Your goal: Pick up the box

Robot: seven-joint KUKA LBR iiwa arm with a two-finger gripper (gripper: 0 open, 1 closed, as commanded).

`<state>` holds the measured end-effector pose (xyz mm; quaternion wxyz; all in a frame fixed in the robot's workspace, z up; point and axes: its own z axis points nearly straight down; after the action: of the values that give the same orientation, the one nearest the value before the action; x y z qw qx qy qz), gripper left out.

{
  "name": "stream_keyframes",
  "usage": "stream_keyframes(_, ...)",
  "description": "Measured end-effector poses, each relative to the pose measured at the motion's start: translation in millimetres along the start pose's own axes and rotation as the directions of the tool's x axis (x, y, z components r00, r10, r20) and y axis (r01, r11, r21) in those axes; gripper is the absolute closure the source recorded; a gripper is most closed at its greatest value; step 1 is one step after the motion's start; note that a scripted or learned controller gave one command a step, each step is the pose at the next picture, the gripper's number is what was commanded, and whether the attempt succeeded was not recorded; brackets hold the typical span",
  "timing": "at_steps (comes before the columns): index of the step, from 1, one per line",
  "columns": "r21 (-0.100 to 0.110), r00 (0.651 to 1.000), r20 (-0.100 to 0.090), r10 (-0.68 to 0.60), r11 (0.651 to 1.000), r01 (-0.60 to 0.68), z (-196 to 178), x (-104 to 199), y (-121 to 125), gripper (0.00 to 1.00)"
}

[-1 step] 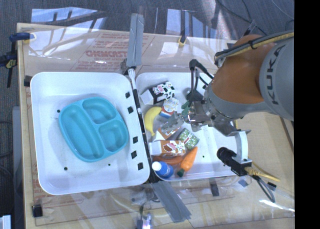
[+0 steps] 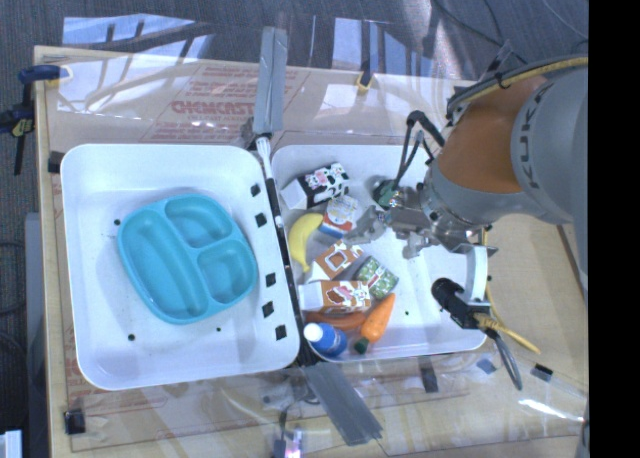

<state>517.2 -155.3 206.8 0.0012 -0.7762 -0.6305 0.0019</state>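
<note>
the box (image 2: 340, 262) lies not yet lifted in the right bin (image 2: 425, 311), the gripper (image 2: 372, 221) just beside it, and i cannot tell if that is open.

Tan surface (image 2: 560, 386) carries two shallow white bins side by side, left bin (image 2: 88, 196) and right bin (image 2: 425, 298) meeting at inner rims; clear sheet with red lettering (image 2: 215, 103) lies behind them, blue clamp (image 2: 36, 74) grips far-left corner.
</note>
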Motion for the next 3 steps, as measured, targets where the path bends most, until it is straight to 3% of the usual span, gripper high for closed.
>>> stream_keyframes(1, 0.000, 0.995, -0.001, -0.100, 0.995, 0.100, 111, 5, 80, 0.00)
stream_keyframes(2, -0.006, 0.874, 0.003, -0.485, 0.874, 0.485, 113, 25, 110, 0.00)
stream_keyframes(3, -0.007, 0.873, 0.005, -0.488, 0.873, 0.488, 102, 25, 111, 1.00)
